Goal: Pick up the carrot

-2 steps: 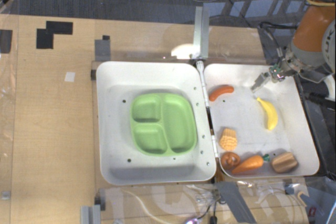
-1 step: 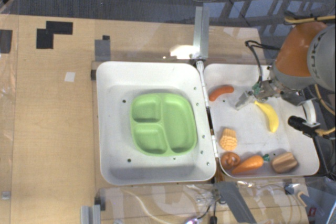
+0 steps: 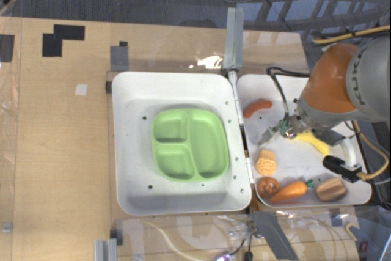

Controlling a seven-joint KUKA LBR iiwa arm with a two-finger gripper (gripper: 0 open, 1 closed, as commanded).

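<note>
The only lettering is a fragment of large dark characters on the grey arm [image 3: 371, 79], cut off by the frame's edge and unreadable.

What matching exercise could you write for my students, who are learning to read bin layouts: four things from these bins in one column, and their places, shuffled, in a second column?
Things
1. green plastic plate with three compartments
2. orange toy carrot with a green tip
3. reddish curved toy sausage
4. yellow toy corn cob

Places
A. far end of the right bin, near the divider
B. middle of the left bin
C. near edge of the right bin, between a round orange-brown toy and a brown toy
D. right bin, just above the round orange-brown toy

Pairs: 1-B, 2-C, 3-A, 4-D
</note>
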